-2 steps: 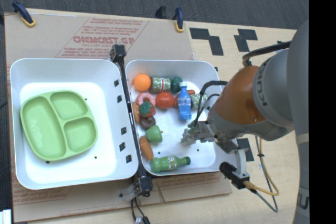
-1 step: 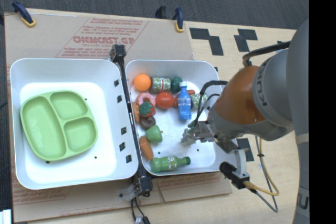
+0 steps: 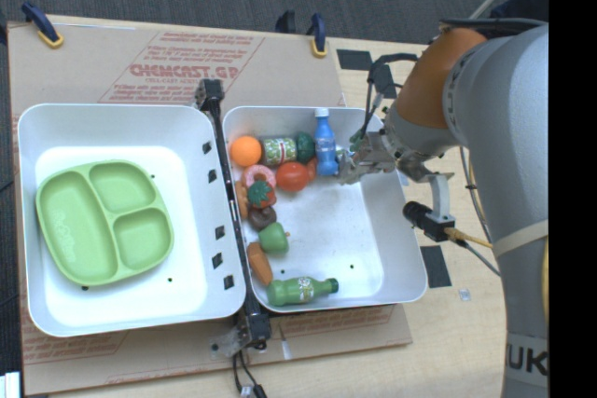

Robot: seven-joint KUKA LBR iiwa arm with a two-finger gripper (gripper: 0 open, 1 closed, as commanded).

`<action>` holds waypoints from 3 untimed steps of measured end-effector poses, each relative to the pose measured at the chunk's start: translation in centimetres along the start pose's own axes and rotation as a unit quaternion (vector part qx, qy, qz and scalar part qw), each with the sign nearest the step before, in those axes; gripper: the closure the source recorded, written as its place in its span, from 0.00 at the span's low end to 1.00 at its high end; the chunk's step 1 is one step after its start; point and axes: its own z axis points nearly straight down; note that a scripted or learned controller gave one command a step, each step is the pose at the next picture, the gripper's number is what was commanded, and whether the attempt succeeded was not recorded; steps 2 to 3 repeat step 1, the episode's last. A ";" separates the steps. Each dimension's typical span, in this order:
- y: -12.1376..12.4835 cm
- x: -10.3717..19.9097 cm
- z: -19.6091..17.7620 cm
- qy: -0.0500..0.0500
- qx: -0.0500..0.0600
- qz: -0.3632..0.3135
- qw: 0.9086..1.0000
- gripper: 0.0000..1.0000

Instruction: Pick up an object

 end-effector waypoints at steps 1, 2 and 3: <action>-11.5 5.4 -0.6 0.001 0.002 0.000 1.000 0.00; -11.5 5.4 -0.6 0.001 0.002 0.000 1.000 0.00; -11.5 5.4 -0.6 0.001 0.002 0.000 1.000 0.00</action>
